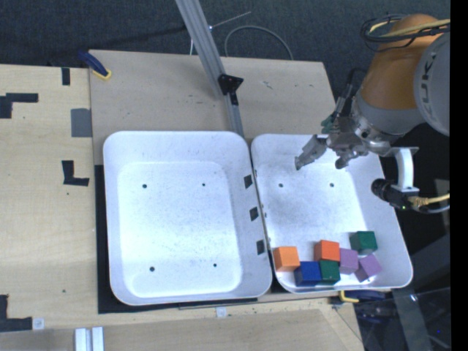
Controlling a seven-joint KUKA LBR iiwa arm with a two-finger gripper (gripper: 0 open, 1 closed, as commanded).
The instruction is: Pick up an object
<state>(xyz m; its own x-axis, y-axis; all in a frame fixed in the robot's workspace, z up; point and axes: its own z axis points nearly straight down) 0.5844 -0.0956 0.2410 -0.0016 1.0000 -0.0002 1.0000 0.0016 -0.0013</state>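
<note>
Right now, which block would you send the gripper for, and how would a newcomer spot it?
Look in the right bin, at the cluster of blocks along its near edge. I would probably go for the orange block at the cluster's left end: it stands slightly apart, with bare bin floor on its left.

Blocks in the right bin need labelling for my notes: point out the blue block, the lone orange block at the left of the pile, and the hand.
blue block [309, 272], camera view, top face.
orange block [287, 257], camera view, top face.
hand [322, 159], camera view, midway between fingertips.
</note>
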